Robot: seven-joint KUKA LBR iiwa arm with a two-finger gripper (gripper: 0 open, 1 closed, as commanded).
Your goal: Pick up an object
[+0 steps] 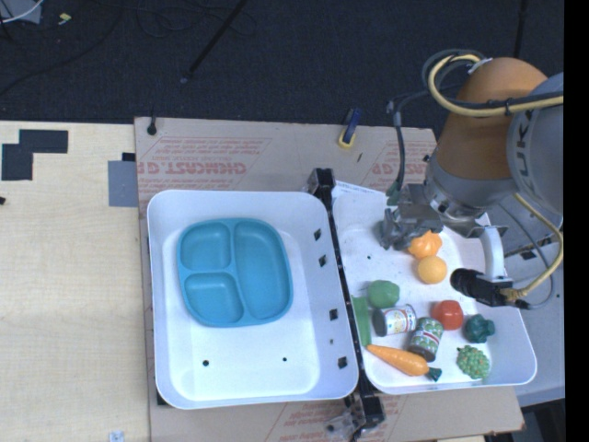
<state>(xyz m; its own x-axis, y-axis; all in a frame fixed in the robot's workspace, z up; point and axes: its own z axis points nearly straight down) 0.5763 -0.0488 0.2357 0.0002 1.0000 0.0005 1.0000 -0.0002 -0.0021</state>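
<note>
Pincer (398,230) hangs low over the right bin (525,362), upper right of frame, beside an orange toy (425,244); we cannot tell its state.

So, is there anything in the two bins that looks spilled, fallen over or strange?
Nothing looks spilled or broken. In the right bin the toy food lies loose and unsorted, and two small cans lie on their sides beside the carrot. The blue tray sits flat in the left bin.
</note>
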